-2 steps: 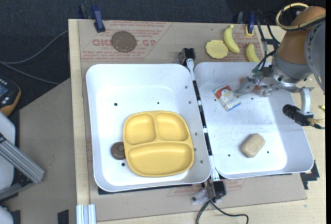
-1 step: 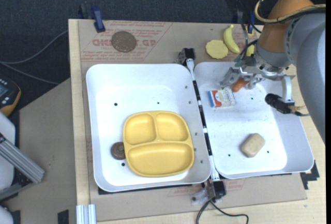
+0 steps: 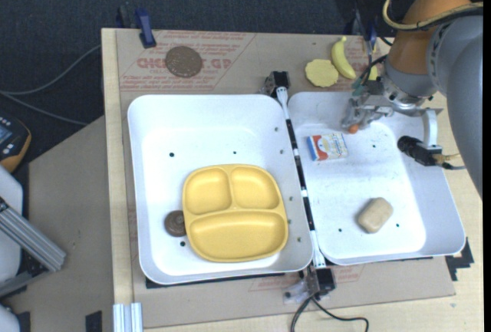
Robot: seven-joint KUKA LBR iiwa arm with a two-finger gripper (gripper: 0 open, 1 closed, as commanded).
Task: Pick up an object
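Hand (image 3: 355, 121) over right bin (image 3: 430, 192) nr worktop's far-right corner, above small carton (image 3: 327, 146); finger state can't tell.

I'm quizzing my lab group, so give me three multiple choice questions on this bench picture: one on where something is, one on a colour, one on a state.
1. Where does the divided plate lie?
A. in the left bin
B. in the right bin
C. on the bare bench

2. What colour is that plate?
A. blue
B. yellow
C. red

3. How does the small carton in the right bin stand to the pincer?
A. lifted high above the bin
B. clamped and tilted
C. lying flat on the bin floor, apart from it

Answers: 1 A, the plate fills the left bin's lower half. 2 B, it is plain yellow. 3 C, bin floor shows between carton and pincer.
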